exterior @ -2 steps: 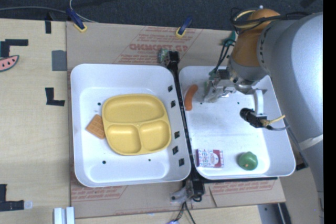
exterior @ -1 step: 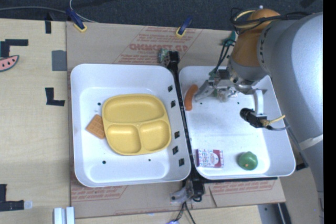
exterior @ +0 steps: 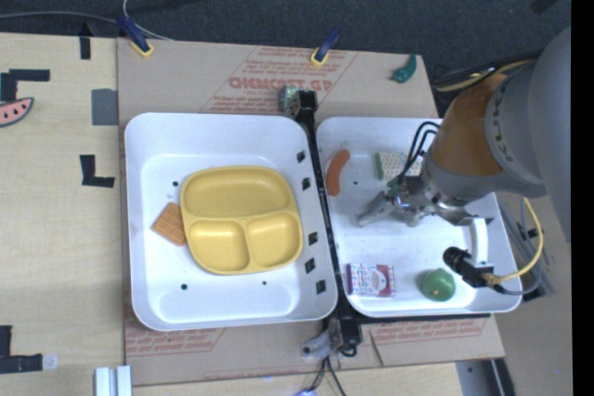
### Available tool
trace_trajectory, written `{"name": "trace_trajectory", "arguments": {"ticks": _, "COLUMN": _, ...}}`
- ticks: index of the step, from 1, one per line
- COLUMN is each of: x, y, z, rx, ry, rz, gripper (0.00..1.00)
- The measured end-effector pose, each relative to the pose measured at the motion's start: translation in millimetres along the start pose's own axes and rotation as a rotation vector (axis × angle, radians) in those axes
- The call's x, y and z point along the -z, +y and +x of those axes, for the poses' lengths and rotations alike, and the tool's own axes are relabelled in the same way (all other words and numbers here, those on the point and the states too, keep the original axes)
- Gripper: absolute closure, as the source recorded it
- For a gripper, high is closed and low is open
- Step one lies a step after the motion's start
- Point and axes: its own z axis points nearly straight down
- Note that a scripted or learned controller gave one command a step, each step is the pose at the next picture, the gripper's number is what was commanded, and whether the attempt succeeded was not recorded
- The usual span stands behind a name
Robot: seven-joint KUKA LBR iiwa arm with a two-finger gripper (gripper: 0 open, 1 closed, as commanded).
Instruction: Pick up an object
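Jaws (exterior: 371,210) near sausage (exterior: 336,172), apart

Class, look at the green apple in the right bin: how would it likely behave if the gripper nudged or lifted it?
The green apple looks round, so a nudge would probably roll it toward the right bin's nearby wall. Its smooth, slightly glossy skin may slip between narrow jaws. It seems rigid, likely a toy, so probably light.
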Motion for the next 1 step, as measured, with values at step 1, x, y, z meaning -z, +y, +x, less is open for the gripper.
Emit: {"name": "trace_trajectory", "arguments": {"ticks": 1, "x": 9.8, "y": 0.8, "z": -1.0, "rx": -0.001, "ry": -0.003, "rz": -0.004, "gripper": 1.0}}
